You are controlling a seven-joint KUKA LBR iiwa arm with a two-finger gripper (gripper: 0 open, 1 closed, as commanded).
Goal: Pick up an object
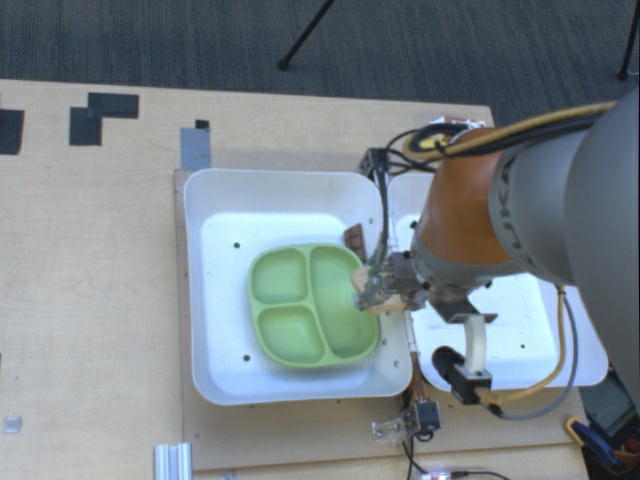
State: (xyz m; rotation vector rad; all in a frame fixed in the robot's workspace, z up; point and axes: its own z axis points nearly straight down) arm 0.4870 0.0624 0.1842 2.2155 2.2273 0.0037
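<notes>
Claw [372, 293] over green plate [308, 308] rim

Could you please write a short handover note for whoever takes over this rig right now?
Gripper: low over the right edge of the green divided plate in the left bin; nothing visibly held.
Things: the plate lies flat in the left bin; a small brown object sits just beyond its upper right edge, near the wall between the bins. The arm covers much of the right bin.
Done: no pick confirmed.
Left: grasp an object and lift it.
</notes>
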